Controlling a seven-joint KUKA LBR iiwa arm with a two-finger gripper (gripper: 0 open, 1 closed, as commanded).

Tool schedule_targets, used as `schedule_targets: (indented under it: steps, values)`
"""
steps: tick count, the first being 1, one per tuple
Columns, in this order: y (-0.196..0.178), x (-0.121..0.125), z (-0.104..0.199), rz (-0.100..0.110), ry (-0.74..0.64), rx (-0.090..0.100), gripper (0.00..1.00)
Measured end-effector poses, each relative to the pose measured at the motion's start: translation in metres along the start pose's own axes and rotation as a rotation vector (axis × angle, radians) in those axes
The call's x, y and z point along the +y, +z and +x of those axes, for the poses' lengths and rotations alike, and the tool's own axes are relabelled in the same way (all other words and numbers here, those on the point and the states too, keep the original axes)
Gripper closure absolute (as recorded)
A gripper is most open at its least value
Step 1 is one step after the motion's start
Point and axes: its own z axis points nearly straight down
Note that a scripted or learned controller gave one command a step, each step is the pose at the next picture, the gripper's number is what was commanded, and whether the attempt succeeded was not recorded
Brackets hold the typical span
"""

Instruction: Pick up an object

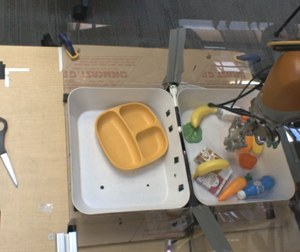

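My gripper (237,136) hangs low over the right bin (283,193), near its middle right. Under the orange-banded wrist (289,83) it looks like a grey metal cluster. Right beside it on the right lies a small orange and yellow object (256,144), partly hidden by the wrist's cables. Just below that sits an orange-red piece (248,161). Further left in the bin are a yellow banana (202,114) and a green object (193,135). Lower down are a second banana (211,166) on a snack packet (213,180), a carrot (233,188) and a blue bottle (257,187).
The left bin (81,156) holds a yellow divided plate (132,135). A hinged divider (177,140) separates the two bins. Scissors (1,148) lie on the wooden bench at far left. Black cables (244,96) run from the wrist across the right bin's top.
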Motion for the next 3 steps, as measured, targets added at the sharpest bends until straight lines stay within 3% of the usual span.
schedule_targets:
  steps: [1, 2, 3]
  values:
    - [0.030, 0.030, -0.077, 0.000, 0.287, -0.004, 1.00]
    - [0.031, 0.048, -0.005, 0.000, 0.491, 0.001, 1.00]
    - [-0.051, -0.006, -0.013, 0.000, 0.160, -0.003, 1.00]
